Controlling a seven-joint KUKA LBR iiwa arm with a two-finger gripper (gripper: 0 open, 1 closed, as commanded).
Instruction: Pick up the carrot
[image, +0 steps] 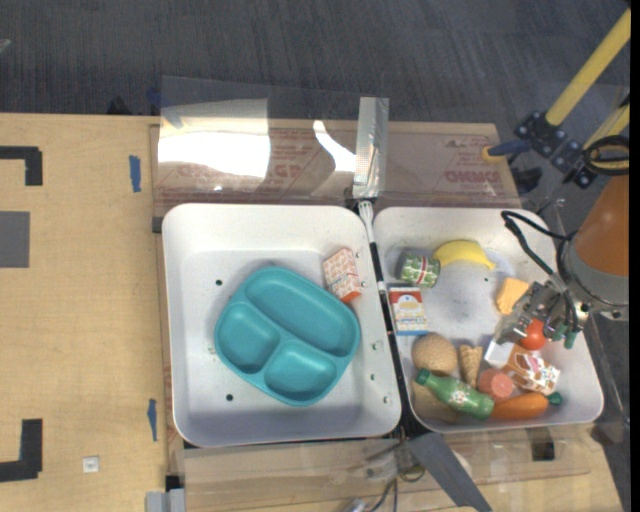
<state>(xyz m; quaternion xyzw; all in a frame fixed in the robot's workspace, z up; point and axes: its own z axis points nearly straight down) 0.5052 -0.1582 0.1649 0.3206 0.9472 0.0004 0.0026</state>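
The carrot (520, 406) is orange with a green tip and lies along the front wall of the right bin (590, 400), near its right corner. My gripper (532, 322) hangs over the right side of that bin, above and behind the carrot and apart from it. A small red piece (534, 338) and a white piece (497, 351) lie just under the gripper. I see nothing of the carrot in the gripper.
Around the carrot are a green bottle (455, 393), a pink round piece (494, 383) and a printed packet (536, 372). Further back lie a banana (465, 253), a green can (418, 267) and a cheese wedge (512, 295). The left bin holds a teal divided plate (288, 333) and a small carton (342, 272).
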